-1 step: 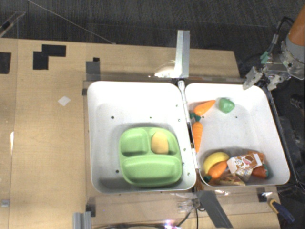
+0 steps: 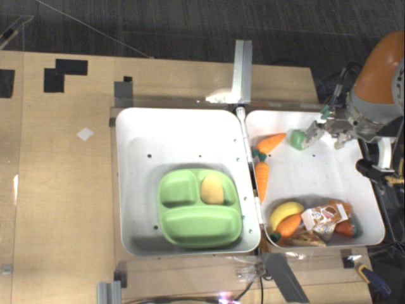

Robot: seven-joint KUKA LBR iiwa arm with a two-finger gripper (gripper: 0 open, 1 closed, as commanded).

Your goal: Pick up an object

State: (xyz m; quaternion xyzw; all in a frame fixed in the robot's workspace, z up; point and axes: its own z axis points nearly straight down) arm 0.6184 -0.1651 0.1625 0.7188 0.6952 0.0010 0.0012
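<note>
Small green piece [image 2: 297, 139] lies near the top of the right bin [image 2: 329, 176], just beside the tip of a carrot [image 2: 273, 142] that rests against the bin's left wall. The gripper [image 2: 326, 133] hangs close to the green piece on its right side; from here I cannot tell whether the claw is open or closed, or whether it touches the piece. A second carrot [image 2: 261, 180] lies lower along the same wall. A banana [image 2: 286, 212] and a snack packet [image 2: 324, 217] crowd the near end. In the left bin [image 2: 136, 170] sits a green tray [image 2: 196, 223] holding a yellow fruit [image 2: 212, 189].
</note>
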